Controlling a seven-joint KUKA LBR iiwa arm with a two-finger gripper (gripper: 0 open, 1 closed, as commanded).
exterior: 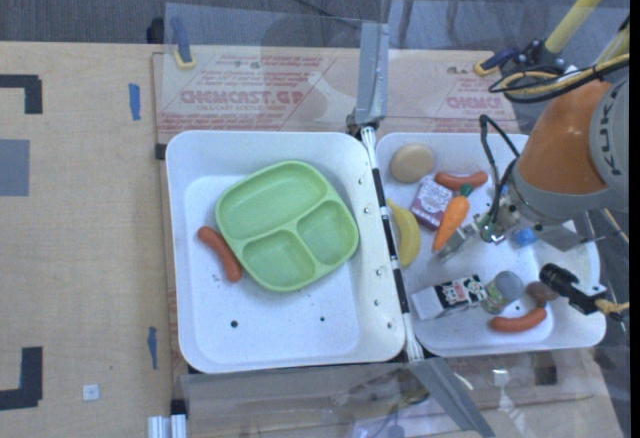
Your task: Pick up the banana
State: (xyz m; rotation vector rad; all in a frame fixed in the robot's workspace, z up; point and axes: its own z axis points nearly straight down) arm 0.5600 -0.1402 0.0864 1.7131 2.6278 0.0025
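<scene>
Banana (405, 234) lies in the right bin (590, 326), pressed along its left wall, lengthwise, just beside the divider between the two bins. Probably awkward spot: the wall leaves little room for a finger on that side, so a grasp likely needs to come across the free right side or from above along its length.

Same bin is crowded. Carrot (452, 220) sits just right of the banana, tip pointing down-left toward it. Purple box (431, 202) is above the carrot, a round bread roll (411, 163) at the top, a sausage (462, 180) next to it. Lower down a small carton (452, 295) and a second sausage (519, 322).

Left bin (200, 326) holds a green divided plate (288, 224) with another sausage (219, 253) beside it on the left.

Arm (565, 151) comes in from the right, orange band over the right bin, wrist angled down and left. Tool (470, 234) is low in the bin, near the carrot's lower end, apart from the banana. Cannot tell if the tool is released or clenched; nothing visibly between its tips. Banana not grasped yet. Judgement: tool needs to shift left past the carrot; risk of nudging the carrot instead.
</scene>
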